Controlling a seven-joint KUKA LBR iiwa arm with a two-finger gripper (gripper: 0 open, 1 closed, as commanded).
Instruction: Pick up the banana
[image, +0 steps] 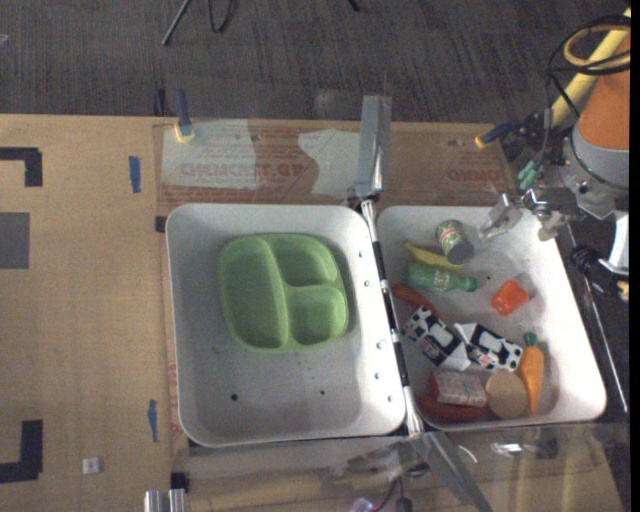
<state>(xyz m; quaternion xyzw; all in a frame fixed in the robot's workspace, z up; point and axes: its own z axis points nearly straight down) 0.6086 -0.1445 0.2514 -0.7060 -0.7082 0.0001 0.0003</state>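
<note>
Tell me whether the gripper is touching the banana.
Apart. The camera view shows the gripper above the right bin's far edge, with bare white bin floor and a can between it and the banana.

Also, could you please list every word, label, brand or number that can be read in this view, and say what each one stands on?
Nothing here can be read with certainty.
Faded print on the cardboard sheet behind the left bin: blurred, not legible.
Label on the small can in the right bin: too small to read.
Green bottle: no legible label.
Black and white cartons: pattern only, no text to make out.
Packet by the front wall: print too blurred.
</note>
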